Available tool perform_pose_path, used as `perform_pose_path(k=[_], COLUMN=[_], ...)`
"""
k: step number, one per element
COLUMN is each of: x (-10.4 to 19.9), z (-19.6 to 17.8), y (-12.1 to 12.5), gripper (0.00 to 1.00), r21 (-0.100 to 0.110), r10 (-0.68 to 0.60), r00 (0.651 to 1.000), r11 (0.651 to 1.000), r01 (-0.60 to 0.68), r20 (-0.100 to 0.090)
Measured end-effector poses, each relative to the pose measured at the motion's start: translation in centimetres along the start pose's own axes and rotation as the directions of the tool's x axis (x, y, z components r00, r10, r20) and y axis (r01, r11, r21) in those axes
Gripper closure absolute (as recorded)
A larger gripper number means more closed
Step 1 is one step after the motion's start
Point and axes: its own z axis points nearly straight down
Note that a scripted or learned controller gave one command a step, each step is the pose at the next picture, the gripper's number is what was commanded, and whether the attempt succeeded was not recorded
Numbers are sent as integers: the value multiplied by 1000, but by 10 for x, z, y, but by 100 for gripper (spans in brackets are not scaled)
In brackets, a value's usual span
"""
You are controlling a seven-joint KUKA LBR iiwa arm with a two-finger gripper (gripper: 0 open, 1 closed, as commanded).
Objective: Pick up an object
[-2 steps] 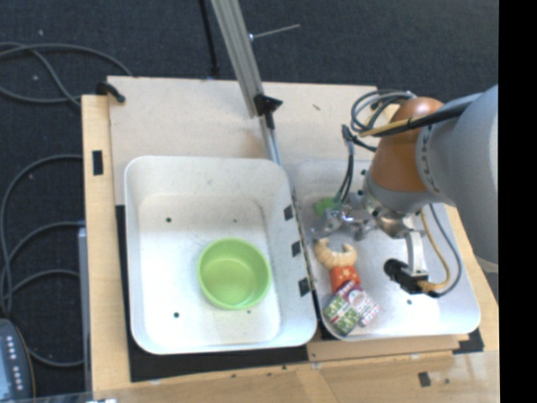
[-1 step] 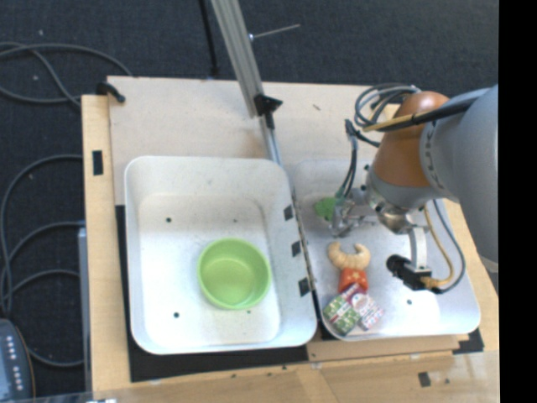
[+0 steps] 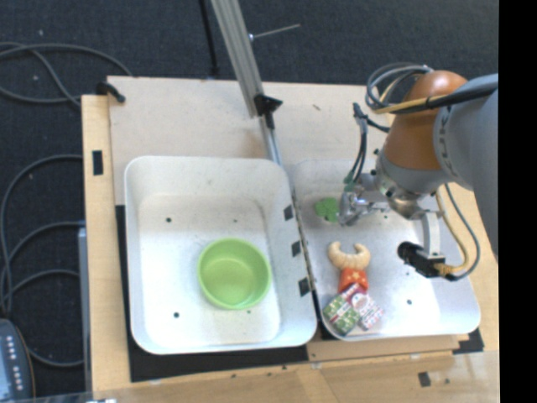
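The jaws (image 3: 346, 210), gap unclear, are hanging beside the green toy (image 3: 326, 210) at nine o'clock, maybe knocking it away.

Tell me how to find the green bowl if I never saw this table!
Look at the two white trays side by side and pick the left tray, the one away from the robot arm. The green bowl sits toward its near right part. It is round, open at the top and light green, far bigger than the small green thing in the right tray.
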Motion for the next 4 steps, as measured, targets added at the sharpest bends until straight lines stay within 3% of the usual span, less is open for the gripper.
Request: perform_pose_path(k=[2,4], x=[8,108], z=[-112,-86], y=[3,16], gripper=[100,100], r21=[-3,7], r10=[-3,-4], r00=[1000,1000], r11=[1000,1000], r01=[3,4], r20=[1,0])
